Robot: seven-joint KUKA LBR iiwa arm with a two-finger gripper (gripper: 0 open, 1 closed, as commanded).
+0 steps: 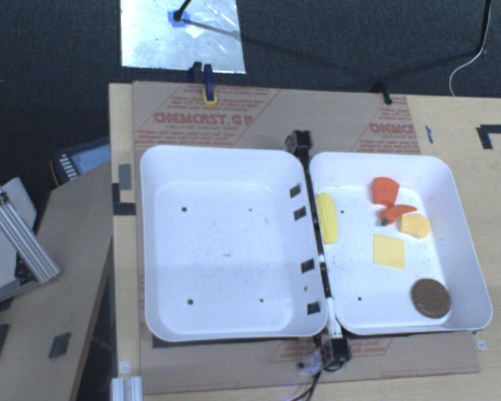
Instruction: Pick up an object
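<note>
White plastic forms two shallow bins side by side on a brown board point(234, 111) printed with red lettering, which lies on the pale surface point(75, 241). The left bin point(154, 224) has a raised rim all round and a bare floor marked by a few small dark dots, giving wide open room. The right bin point(463, 249) touches it along a central seam fitted with small dark clips point(301, 214).

All the loose things lie in the right bin. A yellow corn cob point(326, 217) lies lengthwise just beside the seam wall on that bin's left edge. An orange piece point(385, 190) sits toward the far rim, with a small carrot-like bit point(396, 214) just below it and a yellow-orange wedge point(416, 225) touching or nearly touching that bit. A flat yellow square point(390, 251) lies near the middle of the floor, apart from the walls. A round brown disc point(431, 297) rests close to the near right corner, near the rim. Open floor remains between the corn cob and the yellow square.

A blue and yellow clamp point(207, 82) grips the board's far edge. A shiny metal sheet point(182, 25) lies beyond it on the dark floor.

The hand's state I cannot tell.
</note>
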